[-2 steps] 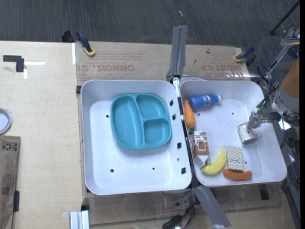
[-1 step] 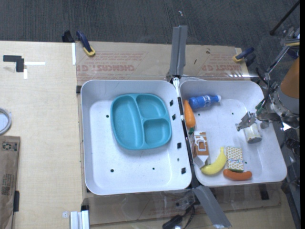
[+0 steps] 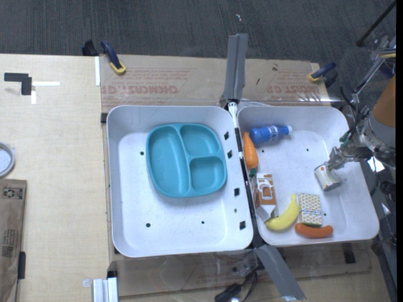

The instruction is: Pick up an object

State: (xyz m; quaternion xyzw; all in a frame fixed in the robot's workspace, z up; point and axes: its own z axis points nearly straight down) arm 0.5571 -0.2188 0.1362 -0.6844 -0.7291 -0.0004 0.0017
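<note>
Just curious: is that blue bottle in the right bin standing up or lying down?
Lying down. The blue bottle rests on its side near the right bin's far edge, pointing across the bin.

The bench is pale wood, with brown cardboard laid across its 12 o'clock side. Two white bins sit on it side by side: the left bin at centre, the right bin touching it at 3 o'clock. At 9 o'clock a tape roll lies at the edge, with a brown paper bag just below it toward 8 o'clock. Black and white tape marks sit at 10 o'clock.
</note>
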